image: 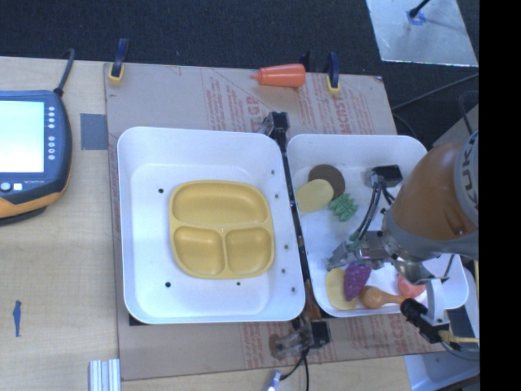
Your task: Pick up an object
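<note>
- Looming nearest the lens, the arm [435, 198] is reaching in from the right over the right bin [407, 147], its grey and orange bulk hiding much of that bin's right half.
- Below it, the gripper [358, 257] is hanging low over the near end of the bin, right above the grapes [356, 279]; how far it is open I cannot tell, and nothing is visibly sitting in its grasp.
- Purple grapes are lying on a yellow piece [335, 290], and an orange piece [376, 297] is touching them on the right, so a clean pinch is likely needing care.
- A red piece [407, 286] is peeking out just beside the orange one.
- Farther back in the same bin, a pale yellow disc [314, 195] is leaning against a brown disc [329, 174], and a green piece [343, 208] is sitting just beside them; these are well clear of the gripper.
- Over in the left bin [130, 218], a yellow tray [221, 226] is sitting flat in the middle, probably too wide for a pinch.
- Behind the bins, a carrot [281, 75] is resting on the cardboard [195, 96], and a pendant [28, 149] is lying on the bench at far left.
- Judging by the pose, the pick is aiming at the grapes and is not yet made.
</note>
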Available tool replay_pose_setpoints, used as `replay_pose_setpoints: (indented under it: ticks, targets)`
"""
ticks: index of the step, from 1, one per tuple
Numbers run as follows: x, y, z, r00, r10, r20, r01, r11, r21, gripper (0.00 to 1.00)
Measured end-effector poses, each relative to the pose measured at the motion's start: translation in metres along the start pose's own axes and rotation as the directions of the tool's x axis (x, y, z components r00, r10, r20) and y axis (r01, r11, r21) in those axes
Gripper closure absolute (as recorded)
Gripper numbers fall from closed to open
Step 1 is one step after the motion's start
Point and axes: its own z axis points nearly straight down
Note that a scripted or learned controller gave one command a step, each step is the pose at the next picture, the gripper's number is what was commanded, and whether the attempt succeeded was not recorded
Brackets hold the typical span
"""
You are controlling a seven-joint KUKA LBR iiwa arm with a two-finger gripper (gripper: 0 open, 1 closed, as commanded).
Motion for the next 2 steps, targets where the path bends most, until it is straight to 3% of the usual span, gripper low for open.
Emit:
replay_pose_setpoints:
  ticks: [1, 2]
  targets:
    - [0.001, 0.000, 0.000, 1.000, 0.001, 0.001, -0.001, 1.000, -0.002, 0.00]
    - [0.013, 0.101, -0.001, 1.000, 0.002, 0.000, -0.002, 1.000, -0.004, 0.00]
